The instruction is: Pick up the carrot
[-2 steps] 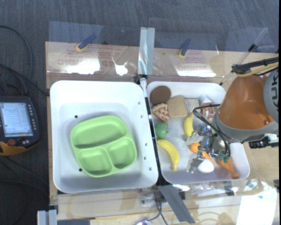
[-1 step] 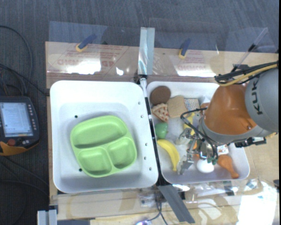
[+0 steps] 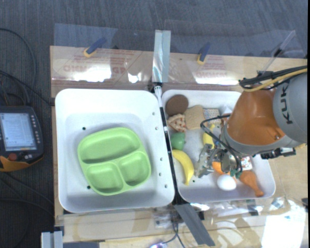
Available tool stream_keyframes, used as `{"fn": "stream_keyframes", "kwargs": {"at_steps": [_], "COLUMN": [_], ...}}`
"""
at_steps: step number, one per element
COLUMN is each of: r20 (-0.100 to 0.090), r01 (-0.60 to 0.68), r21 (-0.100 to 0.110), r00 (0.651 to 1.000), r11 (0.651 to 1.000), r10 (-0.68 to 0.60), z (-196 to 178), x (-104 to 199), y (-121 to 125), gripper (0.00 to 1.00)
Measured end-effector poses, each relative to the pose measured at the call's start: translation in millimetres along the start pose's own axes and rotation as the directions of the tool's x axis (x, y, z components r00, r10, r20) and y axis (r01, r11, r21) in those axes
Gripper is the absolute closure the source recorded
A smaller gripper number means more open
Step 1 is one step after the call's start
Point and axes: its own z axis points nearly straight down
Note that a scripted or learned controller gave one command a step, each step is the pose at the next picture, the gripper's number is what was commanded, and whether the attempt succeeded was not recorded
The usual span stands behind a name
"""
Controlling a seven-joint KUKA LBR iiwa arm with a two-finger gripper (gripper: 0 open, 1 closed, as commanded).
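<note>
- At the lower right of the frame, the gripper [image 3: 213, 165] hangs low inside the right bin [image 3: 266, 187], among the toy foods. Its dark fingers are a tangle of metal and cable from this height; whether they are spread or closed I cannot tell, and nothing can be seen clamped between them.
- A small orange piece shows just beside the gripper, touching or nearly touching it, but it is too small to name.
- The carrot [image 3: 250, 182] lies near the lower right corner of the right bin, slanting down toward the corner, just right of a white egg [image 3: 227, 182] and apart from the fingers.
- A banana [image 3: 184, 163] curves along the left side of that bin, with a green round item [image 3: 177, 140] above it.
- Further up sit a tan waffle-like piece [image 3: 177, 122], a beige block [image 3: 195, 116] and a brown round item [image 3: 176, 104].
- The arm's orange band [image 3: 253, 118] and grey body cover the upper right part of the bin, hiding what lies beneath.
- The left bin [image 3: 72, 112] holds a green divided plate [image 3: 114, 160], tilted slightly.
- Both bins rest on a wooden bench [image 3: 108, 56] with clear taped sheets along the upper edge.
- At the far left, on dark carpet [image 3: 144, 9], lies a handheld control pendant [image 3: 14, 136] with cables, cut off by the frame edge.
</note>
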Motion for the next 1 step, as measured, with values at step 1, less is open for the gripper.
{"fn": "stream_keyframes", "kwargs": {"at_steps": [1], "r20": [-0.007], "r01": [0.013], "r21": [-0.003], "r00": [1.000], "r11": [1.000], "r10": [-0.013], "z": [-139.6], "x": [2.3], "y": [23.7], "gripper": [1.00]}}
